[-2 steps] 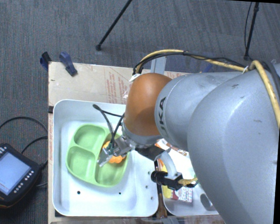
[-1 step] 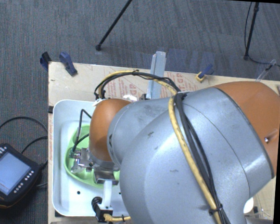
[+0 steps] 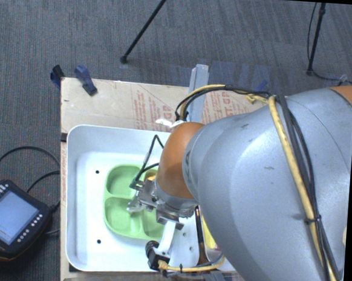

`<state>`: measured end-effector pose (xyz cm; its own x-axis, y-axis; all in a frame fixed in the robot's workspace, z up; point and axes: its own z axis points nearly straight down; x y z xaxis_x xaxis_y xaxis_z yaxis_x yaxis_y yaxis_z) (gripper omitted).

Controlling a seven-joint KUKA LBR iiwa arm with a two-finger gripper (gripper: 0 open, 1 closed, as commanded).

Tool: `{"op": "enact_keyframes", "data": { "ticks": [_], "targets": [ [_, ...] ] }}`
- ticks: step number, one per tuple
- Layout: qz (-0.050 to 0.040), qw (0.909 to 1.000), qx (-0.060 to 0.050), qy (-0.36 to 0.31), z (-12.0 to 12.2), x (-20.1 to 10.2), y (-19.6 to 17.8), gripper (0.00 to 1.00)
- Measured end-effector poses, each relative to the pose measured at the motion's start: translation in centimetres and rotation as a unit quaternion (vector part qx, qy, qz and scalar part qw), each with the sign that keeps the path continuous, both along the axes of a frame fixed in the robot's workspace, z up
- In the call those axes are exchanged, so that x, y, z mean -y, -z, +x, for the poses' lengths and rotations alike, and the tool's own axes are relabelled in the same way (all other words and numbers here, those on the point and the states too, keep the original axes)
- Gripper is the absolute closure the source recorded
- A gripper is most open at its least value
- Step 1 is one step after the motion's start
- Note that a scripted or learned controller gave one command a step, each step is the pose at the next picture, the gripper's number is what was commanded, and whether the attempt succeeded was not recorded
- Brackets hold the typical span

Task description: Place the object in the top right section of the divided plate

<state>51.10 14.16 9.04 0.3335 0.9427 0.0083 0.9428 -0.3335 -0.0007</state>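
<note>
Green divided plate (image 3: 119, 208) sits in the left white bin (image 3: 83, 160); the gripper (image 3: 139, 202) hangs low over its middle. Placing step, I'd judge. The object and the gripper's state? Cannot tell. Next: release over top-right section.

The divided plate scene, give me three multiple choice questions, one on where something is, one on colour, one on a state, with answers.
1. Where does the divided plate lie?
A. In the white bin
B. On the carpet
C. On the handheld controller

2. What colour is the plate?
A. Red
B. Light green
C. Black

3. How does the arm stand relative to the plate?
A. Parked far off over the carpet
B. Reaching over the plate, covering its right part
C. Lying flat beside the bin

Answers: 1 A, white walls surround the plate. 2 B, its visible sections are pale green. 3 B, the wrist hides the plate's right side.
</note>
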Motion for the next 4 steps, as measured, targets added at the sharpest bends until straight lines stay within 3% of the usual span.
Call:
{"op": "enact_keyframes", "data": {
  "ticks": [1,2,3,4],
  "targets": [
    [0.0121,0.9999,0.003,-0.01,0.2,-1.6,-1.4,1.0],
    [0.0081,0.9911,-0.008,0.133,7.2,-2.7,-0.6,1.0],
    [-0.0102,0.9983,-0.01,0.057,7.7,-9.5,-0.2,1.0],
    [-0.0052,0.9984,-0.014,0.054,7.3,-10.2,0.3,0.0]
  ]
}}
